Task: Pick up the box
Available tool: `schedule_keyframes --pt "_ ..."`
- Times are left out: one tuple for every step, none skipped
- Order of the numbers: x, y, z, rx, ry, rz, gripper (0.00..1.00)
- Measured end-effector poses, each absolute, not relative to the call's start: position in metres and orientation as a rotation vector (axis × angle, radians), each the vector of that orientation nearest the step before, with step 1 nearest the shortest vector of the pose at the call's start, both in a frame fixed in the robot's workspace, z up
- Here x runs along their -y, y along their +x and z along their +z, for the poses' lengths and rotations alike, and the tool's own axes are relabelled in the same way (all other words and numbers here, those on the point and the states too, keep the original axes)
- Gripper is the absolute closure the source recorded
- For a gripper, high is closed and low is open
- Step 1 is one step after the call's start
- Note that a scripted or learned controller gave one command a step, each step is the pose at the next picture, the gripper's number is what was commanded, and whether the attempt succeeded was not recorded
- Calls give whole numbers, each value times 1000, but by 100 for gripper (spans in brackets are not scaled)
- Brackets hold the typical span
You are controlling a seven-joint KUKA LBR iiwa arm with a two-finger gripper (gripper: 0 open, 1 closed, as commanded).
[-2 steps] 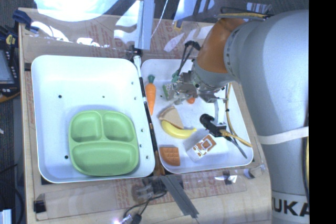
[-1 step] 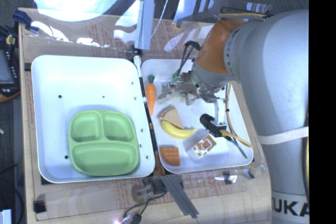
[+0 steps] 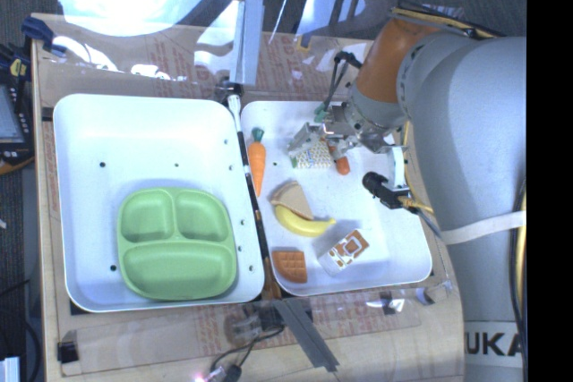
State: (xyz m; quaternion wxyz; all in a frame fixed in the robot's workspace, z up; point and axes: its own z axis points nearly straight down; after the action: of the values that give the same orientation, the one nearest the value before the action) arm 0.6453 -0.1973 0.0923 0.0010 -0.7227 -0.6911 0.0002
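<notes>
White plastic on the left first: I see the left bin [image 3: 81, 192] holding a green divided plate [image 3: 177, 242] in its near half, two small compartments on the far side of the plate and one long one on the near side. Right of it, across the shared rim, is the right bin [image 3: 407, 259], and that is where all the small items lie. Along its left wall a toy carrot [image 3: 257, 162] lies lengthwise, green top pointing to the far side. Near the bin's middle there is a tan wedge [image 3: 288, 194], with a yellow banana [image 3: 303, 222] just on its near side, touching or almost touching it. At the near left corner of this bin sits an orange waffle-like square [image 3: 290, 265]. Just right of that, and near the banana's right end, lies the box [image 3: 346, 250], a small white carton with an orange and brown print, tilted on the bin floor and free of the arm. Farther back, the tool [image 3: 324, 137] hangs over the far part of the right bin above a speckled pale item [image 3: 312, 157], with a small orange-red piece [image 3: 342, 165] beside it. I cannot tell how the tool stands; it is well apart from the box. The grey arm [image 3: 466, 139] with its orange band [image 3: 389, 58] fills the right side above the tabletop [image 3: 161, 331]
</notes>
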Motion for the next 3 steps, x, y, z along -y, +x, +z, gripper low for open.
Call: schedule_keyframes --pt "195 646 103 2176 -2262 -1 100" --pt "195 646 103 2177 -2261 -1 0" --pt "140 655 98 2291 -2162 9 0"
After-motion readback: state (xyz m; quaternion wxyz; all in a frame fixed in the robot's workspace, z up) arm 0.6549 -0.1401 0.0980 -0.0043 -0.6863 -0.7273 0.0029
